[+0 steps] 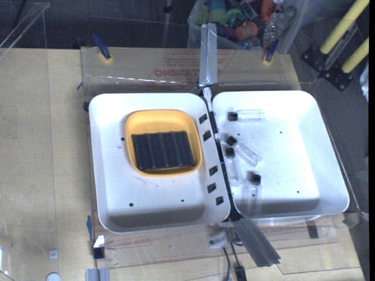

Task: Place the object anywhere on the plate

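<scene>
A yellow, rounded-square plate (160,119) lies in the left white bin (111,157), towards its right side. A dark grey, ribbed rectangular block (163,150) rests flat on the plate and covers most of its floor. In the right white bin (304,157) lie several small clear tubes with black caps. One tube (246,115) is near the back. Another tube (242,152) is by the bins' shared wall, and a third tube (253,179) lies nearer the front.
A clear upright divider (212,151) with black marks runs between the two bins. A clear tub of coloured toys (246,10) stands behind the bench. Yellow bars (348,22) lean at the back right. Blue clamps (104,51) hold a clear sheet behind the bins.
</scene>
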You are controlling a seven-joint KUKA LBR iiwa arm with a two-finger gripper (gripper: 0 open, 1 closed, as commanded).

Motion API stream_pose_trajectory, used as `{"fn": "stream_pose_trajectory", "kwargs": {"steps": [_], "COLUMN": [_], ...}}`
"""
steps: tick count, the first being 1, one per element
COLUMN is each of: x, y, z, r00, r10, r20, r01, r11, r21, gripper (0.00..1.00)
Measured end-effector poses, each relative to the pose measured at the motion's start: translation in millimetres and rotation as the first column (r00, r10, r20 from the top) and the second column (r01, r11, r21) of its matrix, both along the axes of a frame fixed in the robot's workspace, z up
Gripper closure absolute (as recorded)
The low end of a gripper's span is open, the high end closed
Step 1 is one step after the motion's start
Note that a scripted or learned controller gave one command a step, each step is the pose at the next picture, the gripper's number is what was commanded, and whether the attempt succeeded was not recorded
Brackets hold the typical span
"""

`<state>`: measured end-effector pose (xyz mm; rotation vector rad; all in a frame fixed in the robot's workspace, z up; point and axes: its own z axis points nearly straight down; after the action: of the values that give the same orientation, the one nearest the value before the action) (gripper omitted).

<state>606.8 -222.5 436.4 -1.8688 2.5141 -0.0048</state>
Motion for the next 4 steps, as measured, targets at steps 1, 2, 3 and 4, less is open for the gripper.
{"fn": "stream_pose_trajectory", "kwargs": {"steps": [1,2,3,4], "x": [-30.0,-122.4,-126.1,-107.7], "y": [0.0,11.3,9.2,12.8], "z": [-0.8,-1.6,-8.7,-2.3], "r00": [0.918,0.774,0.53,0.212], "r10": [0.397,0.633,0.848,0.977], "r20": [-0.007,-0.008,-0.007,-0.004], "r01": [-0.397,-0.633,-0.848,-0.977], "r11": [0.918,0.774,0.531,0.212], "r21": [0.001,0.002,0.0,-0.005], "gripper": [1.0,1.0,1.0,1.0]}}
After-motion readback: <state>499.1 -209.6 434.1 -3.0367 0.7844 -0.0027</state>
